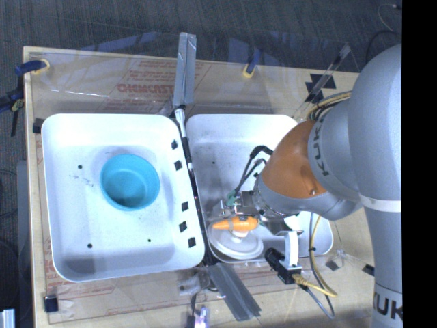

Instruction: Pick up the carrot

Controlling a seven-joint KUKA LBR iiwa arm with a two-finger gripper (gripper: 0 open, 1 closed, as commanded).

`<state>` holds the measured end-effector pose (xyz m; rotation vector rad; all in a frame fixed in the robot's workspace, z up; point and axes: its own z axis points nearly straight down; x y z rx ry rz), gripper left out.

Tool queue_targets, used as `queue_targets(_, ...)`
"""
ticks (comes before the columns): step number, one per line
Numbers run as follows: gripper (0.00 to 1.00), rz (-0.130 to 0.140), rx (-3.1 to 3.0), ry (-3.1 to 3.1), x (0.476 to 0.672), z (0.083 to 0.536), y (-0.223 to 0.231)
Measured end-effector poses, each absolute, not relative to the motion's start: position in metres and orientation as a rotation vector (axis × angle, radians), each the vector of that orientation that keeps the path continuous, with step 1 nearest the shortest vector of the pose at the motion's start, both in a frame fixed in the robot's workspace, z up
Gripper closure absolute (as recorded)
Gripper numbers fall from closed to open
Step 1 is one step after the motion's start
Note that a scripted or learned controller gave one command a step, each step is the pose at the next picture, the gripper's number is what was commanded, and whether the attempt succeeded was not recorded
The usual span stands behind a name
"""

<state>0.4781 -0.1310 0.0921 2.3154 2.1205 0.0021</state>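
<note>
Camera view: the carrot (235, 223) is found in the right bin (212, 132), lying across a white plate (235, 246) directly under the gripper (240, 210), whose grip state cannot be told. The carrot is judged light, stiff and smooth; a mid-length hold is advised.

Bright, even light falls from overhead onto my bench, and it washes the two shallow white plastic bins (109, 132) nearly to blank white, so their floors lose texture. The round blue plastic bowl (130, 181) keeps its colour, with a soft shadow inside its near wall. My own grey arm with the orange band (293, 173) throws shade over the right bin, where the small orange carrot (237, 223) sits in dimmer light. The clear plastic sheet over the bench (123, 80) shows pale streaks of glare. The dark floor beyond stays murky. Detail is slightly soft throughout.
</note>
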Motion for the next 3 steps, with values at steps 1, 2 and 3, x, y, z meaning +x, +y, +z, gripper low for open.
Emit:
queue_targets(1,1.00,0.004,2.306,2.121,0.480,0.103,-0.132)
queue_targets(2,1.00,0.001,2.563,1.816,0.478,0.285,-0.104)
queue_targets(3,0.00,0.000,2.564,1.816,0.478,0.285,-0.104)
